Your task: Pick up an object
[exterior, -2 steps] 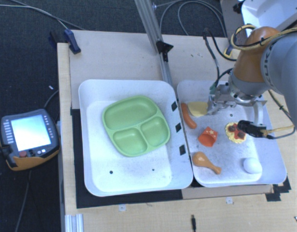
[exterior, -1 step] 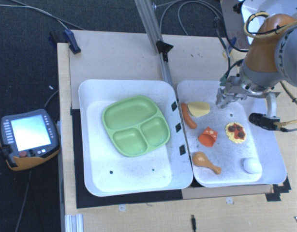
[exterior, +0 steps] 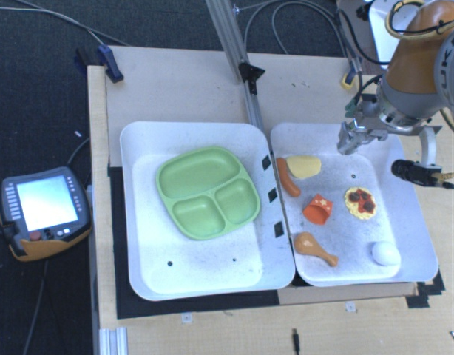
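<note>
Bench edge cuts off arm (exterior: 419, 46); claw (exterior: 350, 140) blurred

Grey arm (exterior: 413, 87) w/ orange band, metal pincer (exterior: 350, 140), black cables

I'm seeing matt green plastic on the divided plate (exterior: 208, 191), speckled white plastic bins (exterior: 149, 272), pale wood bench (exterior: 175, 87).
</note>
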{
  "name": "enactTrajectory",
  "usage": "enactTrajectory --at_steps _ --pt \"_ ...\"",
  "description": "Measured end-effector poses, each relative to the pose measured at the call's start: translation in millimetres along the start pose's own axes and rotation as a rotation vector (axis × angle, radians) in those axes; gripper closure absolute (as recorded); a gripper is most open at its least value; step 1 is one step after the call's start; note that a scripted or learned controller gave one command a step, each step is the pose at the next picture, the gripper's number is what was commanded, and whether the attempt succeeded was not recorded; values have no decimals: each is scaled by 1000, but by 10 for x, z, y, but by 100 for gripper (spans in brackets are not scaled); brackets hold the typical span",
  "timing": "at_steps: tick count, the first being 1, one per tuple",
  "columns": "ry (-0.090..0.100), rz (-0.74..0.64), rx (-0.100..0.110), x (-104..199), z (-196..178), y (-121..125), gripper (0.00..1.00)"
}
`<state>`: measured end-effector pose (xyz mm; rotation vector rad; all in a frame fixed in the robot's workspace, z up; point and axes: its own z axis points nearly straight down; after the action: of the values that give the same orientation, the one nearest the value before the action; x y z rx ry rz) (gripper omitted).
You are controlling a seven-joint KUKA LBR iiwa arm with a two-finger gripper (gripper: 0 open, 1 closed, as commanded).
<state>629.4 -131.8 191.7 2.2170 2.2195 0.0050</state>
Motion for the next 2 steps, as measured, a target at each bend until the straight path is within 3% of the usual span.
enactTrajectory --at_steps 1,2 --pt "-1 0 -2 0 -547 18 100" --pt "4 -4 9 574 -435 -115 100"
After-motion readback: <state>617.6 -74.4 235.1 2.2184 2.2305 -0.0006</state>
